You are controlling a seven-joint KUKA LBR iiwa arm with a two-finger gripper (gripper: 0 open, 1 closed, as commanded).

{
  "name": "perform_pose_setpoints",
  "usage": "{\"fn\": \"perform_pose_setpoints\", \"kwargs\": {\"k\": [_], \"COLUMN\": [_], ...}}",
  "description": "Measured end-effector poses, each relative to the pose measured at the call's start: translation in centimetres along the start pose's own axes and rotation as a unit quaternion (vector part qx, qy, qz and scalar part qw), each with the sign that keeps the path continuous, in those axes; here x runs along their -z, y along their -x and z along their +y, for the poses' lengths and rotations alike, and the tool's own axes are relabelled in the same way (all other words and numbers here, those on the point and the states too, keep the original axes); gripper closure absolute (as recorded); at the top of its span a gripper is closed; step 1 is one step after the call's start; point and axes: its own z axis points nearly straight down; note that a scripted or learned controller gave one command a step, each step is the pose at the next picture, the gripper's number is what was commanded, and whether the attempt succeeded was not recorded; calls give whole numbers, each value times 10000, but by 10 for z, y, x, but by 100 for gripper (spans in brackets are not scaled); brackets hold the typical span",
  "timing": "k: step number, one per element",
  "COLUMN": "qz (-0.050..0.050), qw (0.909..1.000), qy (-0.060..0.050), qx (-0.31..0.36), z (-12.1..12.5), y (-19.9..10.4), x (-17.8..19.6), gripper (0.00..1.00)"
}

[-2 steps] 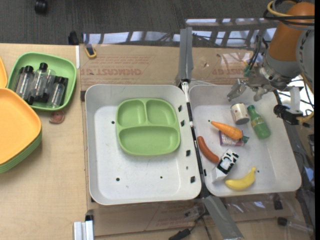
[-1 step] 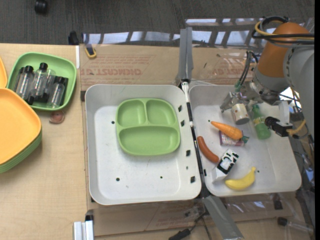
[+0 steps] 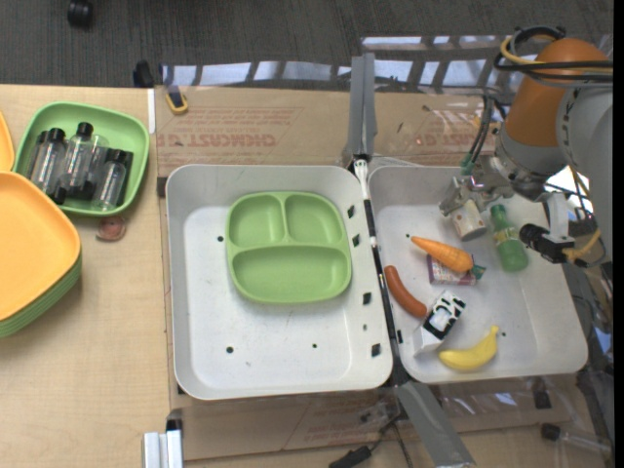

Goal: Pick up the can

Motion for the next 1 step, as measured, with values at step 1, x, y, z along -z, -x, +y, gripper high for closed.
{"fn": "perform_pose_setpoints", "kwargs": {"k": [1], "qz": [12], "qw": [10000], "qy": [-7], "qx": [-61], "z": [-14], "y": [-36], "x": [84], "gripper": [100]}}
